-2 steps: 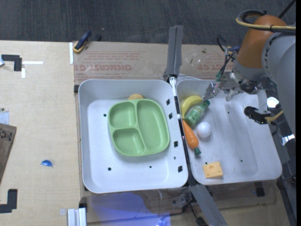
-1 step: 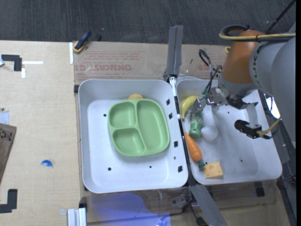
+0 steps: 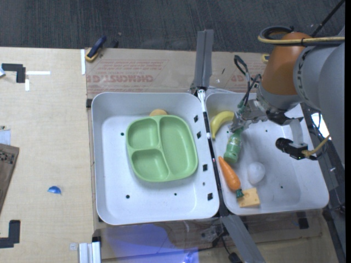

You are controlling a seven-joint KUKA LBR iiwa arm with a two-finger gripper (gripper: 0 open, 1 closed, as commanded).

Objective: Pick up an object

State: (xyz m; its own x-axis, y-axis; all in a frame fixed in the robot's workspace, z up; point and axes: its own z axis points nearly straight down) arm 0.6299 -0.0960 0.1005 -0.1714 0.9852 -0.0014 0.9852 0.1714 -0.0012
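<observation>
The right bin [image 3: 296,196] holds a yellow banana [image 3: 219,120], a green bottle [image 3: 233,148], an orange carrot [image 3: 229,172], a pale round object [image 3: 255,172] and a yellow cheese wedge [image 3: 250,198]. My gripper [image 3: 240,123] hangs low over the left part of this bin. It is right at the top end of the green bottle and just right of the banana. The bottle lies tilted, with its cap toward the gripper. Whether the gripper touches the bottle is unclear from this angle.
The left bin [image 3: 109,185] carries a green divided plate [image 3: 162,147], with a small yellow-orange thing [image 3: 158,113] peeking out behind it. A grey divider post [image 3: 203,59] rises between the bins. Cables and the arm's wrist [image 3: 285,64] hang over the right bin's back.
</observation>
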